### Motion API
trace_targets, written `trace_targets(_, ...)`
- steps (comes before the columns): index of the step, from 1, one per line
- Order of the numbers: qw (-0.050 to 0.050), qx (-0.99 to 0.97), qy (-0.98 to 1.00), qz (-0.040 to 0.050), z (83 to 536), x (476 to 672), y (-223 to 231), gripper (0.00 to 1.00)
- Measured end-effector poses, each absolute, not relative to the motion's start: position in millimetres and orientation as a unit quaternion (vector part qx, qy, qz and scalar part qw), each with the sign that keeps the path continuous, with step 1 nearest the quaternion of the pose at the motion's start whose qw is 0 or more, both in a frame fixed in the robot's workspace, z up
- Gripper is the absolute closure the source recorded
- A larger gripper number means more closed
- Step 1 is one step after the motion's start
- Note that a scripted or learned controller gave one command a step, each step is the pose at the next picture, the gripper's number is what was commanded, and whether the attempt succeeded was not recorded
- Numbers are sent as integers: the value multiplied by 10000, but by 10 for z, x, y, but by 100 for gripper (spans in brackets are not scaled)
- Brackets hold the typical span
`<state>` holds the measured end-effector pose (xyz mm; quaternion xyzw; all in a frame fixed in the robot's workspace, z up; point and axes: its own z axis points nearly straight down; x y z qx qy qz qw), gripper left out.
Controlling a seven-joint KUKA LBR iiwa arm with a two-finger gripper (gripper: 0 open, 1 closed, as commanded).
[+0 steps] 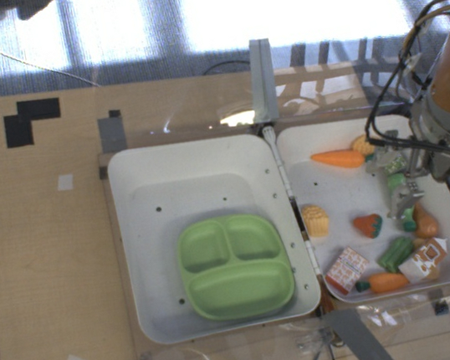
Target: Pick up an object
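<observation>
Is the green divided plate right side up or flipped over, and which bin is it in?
Right side up: the green divided plate shows its three hollow compartments facing the camera. It lies flat in the left bin, toward its near edge.

No print on the small cartons (347,269) is legible

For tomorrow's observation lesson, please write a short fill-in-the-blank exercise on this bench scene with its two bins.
1. The green divided plate lies in the ____ bin of the camera view.
2. The divided plate has ____ compartments.
3. The long carrot near the right bin's far edge is coloured ____.
4. The gripper is above the ____ bin.

Missing words: left; three; orange; right
</observation>
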<state>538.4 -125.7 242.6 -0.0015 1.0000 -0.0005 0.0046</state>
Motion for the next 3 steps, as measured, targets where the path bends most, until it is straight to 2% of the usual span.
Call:
trace_targets(1, 63, 1110, 9938, -8, 930, 5569, -1836, 0)
trace_targets(2, 91, 1885, 9820, -6, 900, 5349, -1745, 0)
trace_targets(3, 67, 2399, 9708, 16, 886, 6117, -1352, 0)
